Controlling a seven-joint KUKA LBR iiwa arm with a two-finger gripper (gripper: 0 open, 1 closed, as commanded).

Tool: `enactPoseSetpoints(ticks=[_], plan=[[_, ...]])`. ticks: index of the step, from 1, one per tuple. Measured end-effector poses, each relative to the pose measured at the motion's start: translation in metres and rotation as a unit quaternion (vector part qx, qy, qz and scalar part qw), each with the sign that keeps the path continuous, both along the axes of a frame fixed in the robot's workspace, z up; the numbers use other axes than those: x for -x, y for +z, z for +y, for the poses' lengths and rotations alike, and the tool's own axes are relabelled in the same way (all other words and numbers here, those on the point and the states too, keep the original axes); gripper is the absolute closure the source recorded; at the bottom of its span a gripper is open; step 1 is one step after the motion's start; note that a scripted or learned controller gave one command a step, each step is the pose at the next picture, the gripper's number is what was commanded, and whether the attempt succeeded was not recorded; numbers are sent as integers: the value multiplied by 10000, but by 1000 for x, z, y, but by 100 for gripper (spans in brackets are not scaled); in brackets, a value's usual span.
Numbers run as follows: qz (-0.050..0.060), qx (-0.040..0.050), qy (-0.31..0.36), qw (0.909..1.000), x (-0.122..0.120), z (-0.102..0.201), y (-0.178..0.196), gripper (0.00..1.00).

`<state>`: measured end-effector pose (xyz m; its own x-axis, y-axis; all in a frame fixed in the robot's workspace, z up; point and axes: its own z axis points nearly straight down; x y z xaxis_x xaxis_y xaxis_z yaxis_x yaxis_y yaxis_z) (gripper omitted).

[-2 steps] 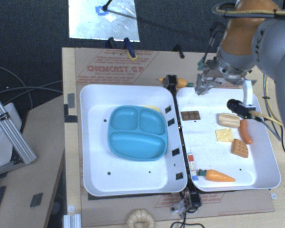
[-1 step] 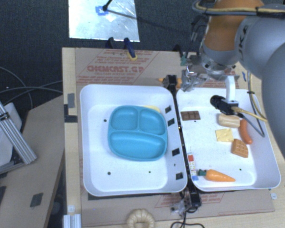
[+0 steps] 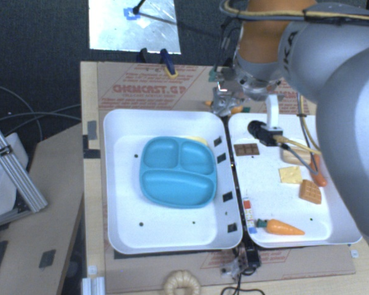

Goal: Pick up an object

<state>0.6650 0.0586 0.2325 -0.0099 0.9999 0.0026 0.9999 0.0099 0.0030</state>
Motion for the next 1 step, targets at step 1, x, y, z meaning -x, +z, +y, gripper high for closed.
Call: enactPoseSetpoints(ticks=[1], plan=[[11, 5, -6, 10000, 15, 39, 2, 100]])
